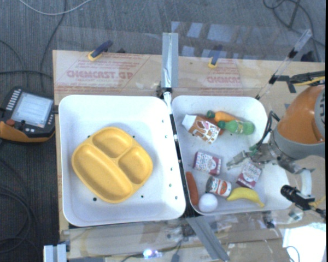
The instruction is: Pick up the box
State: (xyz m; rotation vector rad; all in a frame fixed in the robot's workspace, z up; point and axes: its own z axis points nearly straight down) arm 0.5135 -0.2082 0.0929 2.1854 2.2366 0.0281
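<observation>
A small red and white box (pixel 207 162) lies flat in the middle of the right bin (pixel 262 109). A second small red and white box (pixel 250 174) lies further right. My gripper (pixel 246 157) hangs low over the right bin between these two boxes, just above and left of the second one. Nothing shows in its grasp. The grey arm with its orange band (pixel 300 121) reaches in from the right and hides the bin's right wall.
The right bin also holds a brown and white carton (pixel 202 127), a green bottle (pixel 238 127), an orange piece (pixel 224 115), a red sausage (pixel 192 185), a small can (pixel 218 187), a white ball (pixel 208 202) and a banana (pixel 247 196). A yellow divided tray (pixel 112 163) lies in the left bin (pixel 71 113).
</observation>
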